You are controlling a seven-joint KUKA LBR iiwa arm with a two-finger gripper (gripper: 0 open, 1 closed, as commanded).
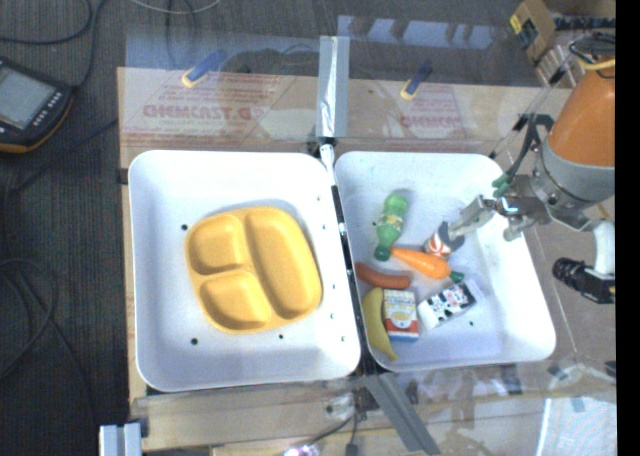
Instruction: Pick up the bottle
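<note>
My claw [462, 228] hangs open above the carrot's [421, 263] right end, gripping nothing, because the green bottle [391, 224] lies apart to its left in the right bin [520, 324].

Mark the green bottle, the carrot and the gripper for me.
green bottle [391, 225], camera view, middle of its body.
carrot [421, 263], camera view, middle of the orange root.
gripper [455, 234], camera view, between its fingertips.

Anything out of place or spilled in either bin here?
Nothing stands out. The bottle, carrot, banana and cartons lie loose in the right bin; the yellow tray sits flat in the left bin.
</note>
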